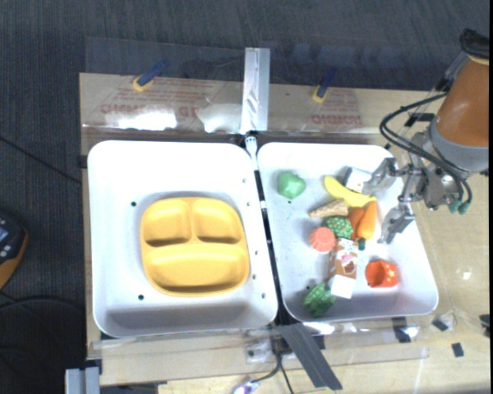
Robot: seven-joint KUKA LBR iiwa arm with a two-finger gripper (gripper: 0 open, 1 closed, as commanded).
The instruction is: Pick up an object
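My gripper [388, 199] hovers over the right edge of the right bin [411, 298]. It is open, one finger near the banana's far end and the other beside the carrot, with nothing between them. The bin holds toy food: a yellow banana [347, 190], an orange carrot [366, 218], a green pepper [292, 184], a pink round piece [321, 239], a tan piece [329, 210], a small printed box [345, 266], a red-orange cup [381, 273] and a broccoli [319, 298].
The left bin [115, 179] holds a yellow divided plate [195, 245]. A metal bar [255, 80] stands behind the seam between the bins. Cables [403, 121] loop by the arm's wrist at the right. Wooden bench [460, 261] lies right of the bins.
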